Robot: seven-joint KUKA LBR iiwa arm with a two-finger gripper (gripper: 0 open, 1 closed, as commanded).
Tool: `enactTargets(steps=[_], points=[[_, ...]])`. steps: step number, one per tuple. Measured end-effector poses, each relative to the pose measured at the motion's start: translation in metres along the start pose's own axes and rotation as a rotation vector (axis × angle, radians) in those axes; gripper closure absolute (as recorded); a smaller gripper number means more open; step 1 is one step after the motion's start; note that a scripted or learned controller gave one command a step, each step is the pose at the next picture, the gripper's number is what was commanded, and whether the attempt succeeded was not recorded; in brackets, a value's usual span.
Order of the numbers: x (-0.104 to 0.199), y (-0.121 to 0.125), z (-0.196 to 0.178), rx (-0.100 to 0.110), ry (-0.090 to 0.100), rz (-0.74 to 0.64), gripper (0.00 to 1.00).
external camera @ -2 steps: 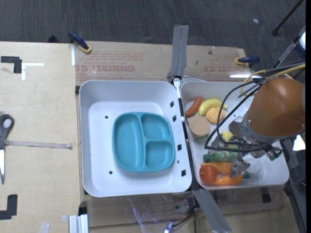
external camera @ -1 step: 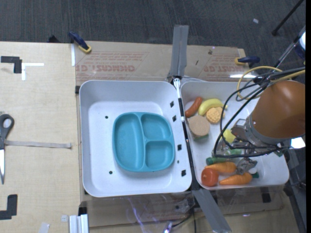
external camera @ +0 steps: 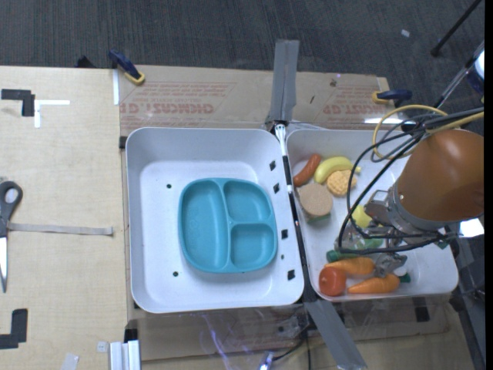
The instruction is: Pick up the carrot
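On the far left of the surface (external camera: 62,284) lies a pair of scissors (external camera: 6,222), well apart from the bins. The left bin (external camera: 146,230) holds a teal divided plate (external camera: 228,225), lying flat near its middle with three compartments.

Across the divider, the right bin (external camera: 439,280) carries a crowd of toy food. Near its upper left corner sit a red sausage (external camera: 306,169) and a yellow banana (external camera: 333,166), with a round yellow waffle-like piece (external camera: 337,183) just beside them and a tan-and-brown disc (external camera: 315,200) just below. At the bin's front edge a red tomato (external camera: 332,280) sits beside two carrots: one carrot (external camera: 353,266) lying just above the tomato, and another carrot (external camera: 374,285) to its right along the front wall.

The arm's orange band (external camera: 447,177) hangs over the bin's right side, and the jaws (external camera: 385,264) sit low, between the two carrots. Whether they are released or clenched cannot be told.
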State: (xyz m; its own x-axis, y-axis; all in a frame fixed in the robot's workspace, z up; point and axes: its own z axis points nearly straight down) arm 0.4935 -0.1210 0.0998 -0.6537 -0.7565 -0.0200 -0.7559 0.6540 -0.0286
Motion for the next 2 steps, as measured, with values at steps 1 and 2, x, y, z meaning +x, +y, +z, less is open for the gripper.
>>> enactTargets(steps=[1,2], points=[[0.0044,-0.0011,0.001,-0.004,-0.001,-0.152,0.0],[-0.0012,0.0072,0.0004,0.0,-0.002,-0.477,0.0]])
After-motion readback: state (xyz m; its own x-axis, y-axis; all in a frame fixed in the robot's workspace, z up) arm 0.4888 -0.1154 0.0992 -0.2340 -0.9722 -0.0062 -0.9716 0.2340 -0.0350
